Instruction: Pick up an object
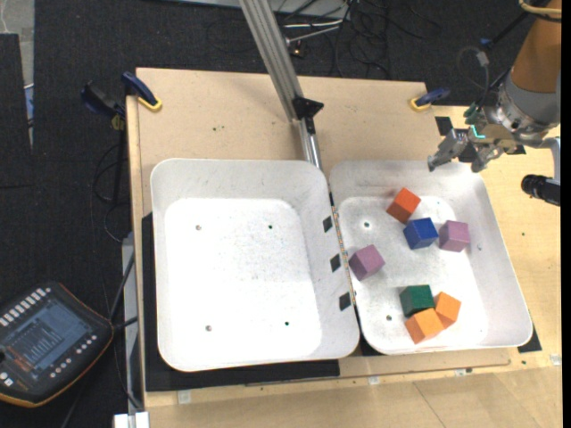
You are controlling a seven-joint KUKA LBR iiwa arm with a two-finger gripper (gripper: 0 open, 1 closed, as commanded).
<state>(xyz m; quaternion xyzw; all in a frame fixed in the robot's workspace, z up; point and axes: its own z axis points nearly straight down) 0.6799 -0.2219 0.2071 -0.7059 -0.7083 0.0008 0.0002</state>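
Above the right bin's [500, 266] far corner hangs the claw [461, 150], fingers spread and gripping nothing. Nearest is the orange cube [403, 204], toward seven o'clock from it (the blue cube [420, 233] just beyond).

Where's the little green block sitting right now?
The green block lies in the right bin, near its front edge, touching two orange blocks.

The arm [542, 56] is cut off by the right edge, and the gripper [464, 150] over the right bin's [500, 266] far-right corner is too small and blurred to read.
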